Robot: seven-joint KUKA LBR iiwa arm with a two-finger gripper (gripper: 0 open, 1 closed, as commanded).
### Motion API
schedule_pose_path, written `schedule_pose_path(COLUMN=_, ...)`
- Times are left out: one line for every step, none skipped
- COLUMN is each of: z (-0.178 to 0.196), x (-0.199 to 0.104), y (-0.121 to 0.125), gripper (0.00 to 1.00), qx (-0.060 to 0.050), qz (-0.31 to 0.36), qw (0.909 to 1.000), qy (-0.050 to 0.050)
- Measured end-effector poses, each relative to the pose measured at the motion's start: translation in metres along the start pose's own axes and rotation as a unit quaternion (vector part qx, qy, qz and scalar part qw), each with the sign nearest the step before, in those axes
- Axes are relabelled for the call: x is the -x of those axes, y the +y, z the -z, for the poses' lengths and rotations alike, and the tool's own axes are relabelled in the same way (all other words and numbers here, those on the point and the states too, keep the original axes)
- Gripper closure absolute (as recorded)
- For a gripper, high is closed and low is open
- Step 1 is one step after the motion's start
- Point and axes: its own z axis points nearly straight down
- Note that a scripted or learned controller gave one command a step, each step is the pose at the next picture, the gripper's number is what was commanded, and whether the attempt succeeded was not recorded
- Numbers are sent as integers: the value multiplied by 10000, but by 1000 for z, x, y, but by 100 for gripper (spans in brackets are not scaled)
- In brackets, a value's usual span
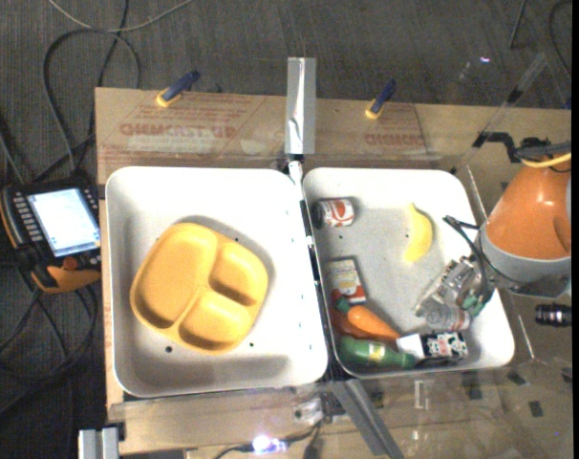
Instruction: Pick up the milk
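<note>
You've got the arm point(533, 223) reaching in over the right bin point(385, 182), its orange band sitting above that bin's right rim. The gripper point(449, 295) hangs low near the bin's right side, down toward the front right corner, and you cannot tell how its pincer stands from here. Just below it, against the front rim, lies the milk point(444, 345), a small carton on its side, apart from the gripper as far as you can see. Left of the milk along the front edge you have a green bottle point(375, 354), with a carrot point(364, 322) just above it. A banana point(418, 234) sits mid-bin, a red can point(334, 212) near the back left corner. Over in the left bin point(127, 285) a yellow divided tray point(202, 285) rests in the middle
</note>
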Motion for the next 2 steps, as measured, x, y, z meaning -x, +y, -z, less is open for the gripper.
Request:
schedule_pose_path(z=146, x=62, y=23, gripper=100, qx=-26, qz=-96, qw=9999, qy=17)
schedule_pose_path(z=146, x=62, y=23, gripper=0, qx=-27, qz=-96, qw=9999, qy=18)
